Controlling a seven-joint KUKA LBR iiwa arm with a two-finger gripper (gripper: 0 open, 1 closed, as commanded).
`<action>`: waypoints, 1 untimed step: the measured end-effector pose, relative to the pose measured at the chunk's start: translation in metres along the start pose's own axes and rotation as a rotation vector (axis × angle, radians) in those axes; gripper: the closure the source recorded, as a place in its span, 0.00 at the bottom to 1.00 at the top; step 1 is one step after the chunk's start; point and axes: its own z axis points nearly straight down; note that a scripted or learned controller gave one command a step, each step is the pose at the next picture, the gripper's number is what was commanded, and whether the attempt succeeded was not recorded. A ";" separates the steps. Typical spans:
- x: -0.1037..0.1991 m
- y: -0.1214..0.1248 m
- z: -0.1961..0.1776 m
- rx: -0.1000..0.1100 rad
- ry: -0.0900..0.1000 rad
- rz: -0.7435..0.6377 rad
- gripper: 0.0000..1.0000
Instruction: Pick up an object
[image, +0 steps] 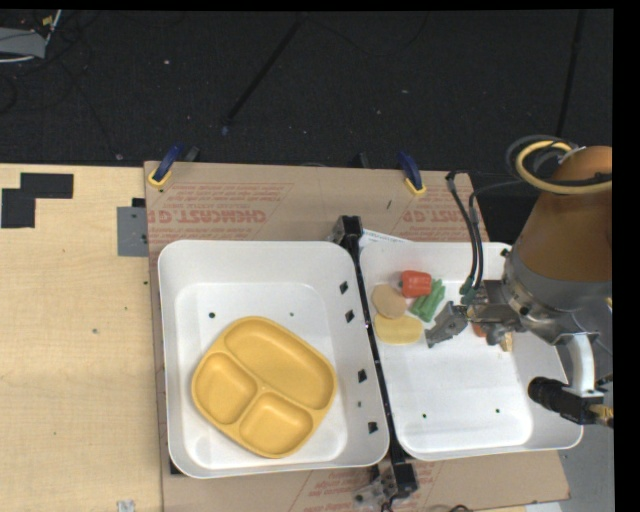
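You've got open white floor across the lower half of the right bin (470, 420), plenty of room to come down there. Up toward that bin's upper left it's crowded: a tan disc (388, 299), a yellow piece (399, 330), a red block (416, 282) and a green piece (431, 301) sit bunched close together, just beside the black divider (362, 330) between the bins. The gripper (447, 325) hangs right next to that cluster. In the left bin (200, 270), the yellow divided tray (262, 385) takes up most of the floor, leaving you only strips along the walls.
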 end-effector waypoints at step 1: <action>0.000 0.001 -0.003 -0.006 0.000 0.000 0.00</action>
